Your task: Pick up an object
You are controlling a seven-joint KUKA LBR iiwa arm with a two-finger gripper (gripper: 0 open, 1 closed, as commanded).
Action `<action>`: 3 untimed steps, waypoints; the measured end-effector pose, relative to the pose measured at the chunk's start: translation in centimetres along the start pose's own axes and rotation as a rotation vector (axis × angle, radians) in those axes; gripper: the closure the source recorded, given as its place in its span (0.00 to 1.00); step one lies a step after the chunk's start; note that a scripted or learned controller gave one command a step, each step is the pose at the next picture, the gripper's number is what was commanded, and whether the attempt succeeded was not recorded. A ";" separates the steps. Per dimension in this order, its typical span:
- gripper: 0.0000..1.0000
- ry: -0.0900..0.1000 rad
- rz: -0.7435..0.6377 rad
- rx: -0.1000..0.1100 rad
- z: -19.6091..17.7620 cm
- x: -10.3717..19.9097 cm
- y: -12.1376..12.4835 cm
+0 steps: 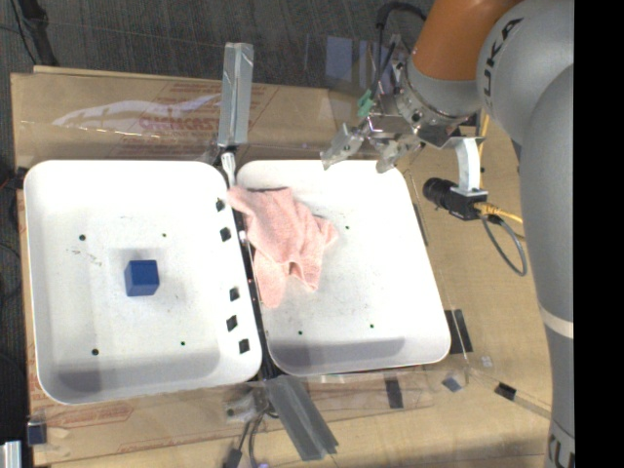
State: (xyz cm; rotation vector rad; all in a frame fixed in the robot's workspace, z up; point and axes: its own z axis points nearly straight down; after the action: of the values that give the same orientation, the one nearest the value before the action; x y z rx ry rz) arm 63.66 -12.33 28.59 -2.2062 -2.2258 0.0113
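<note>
A crumpled pink cloth (pixel 283 234) lies in the right bin (pixel 380 291), against its left wall near the far corner. A small blue cube (pixel 142 277) sits in the left bin (pixel 78 359), left of its middle. My gripper (pixel 364 150) hangs above the far edge of the right bin, up and to the right of the cloth. Its two fingers stand apart, open, with nothing between them.
A grey post (pixel 234 100) rises behind the seam between the two bins. Cables and a black fitting (pixel 458 198) hang off the arm to the right of the right bin. Cardboard covers the bench around the bins.
</note>
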 end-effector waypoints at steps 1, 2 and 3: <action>0.00 0.001 -0.001 0.001 17.4 -4.8 -0.5; 0.00 0.002 0.107 -0.003 19.7 -5.1 -1.7; 0.00 0.000 -0.077 -0.004 13.3 -4.4 2.1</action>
State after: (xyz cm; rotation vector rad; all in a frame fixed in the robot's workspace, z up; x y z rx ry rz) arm 65.67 -16.71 15.29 -2.1211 -2.3105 0.0061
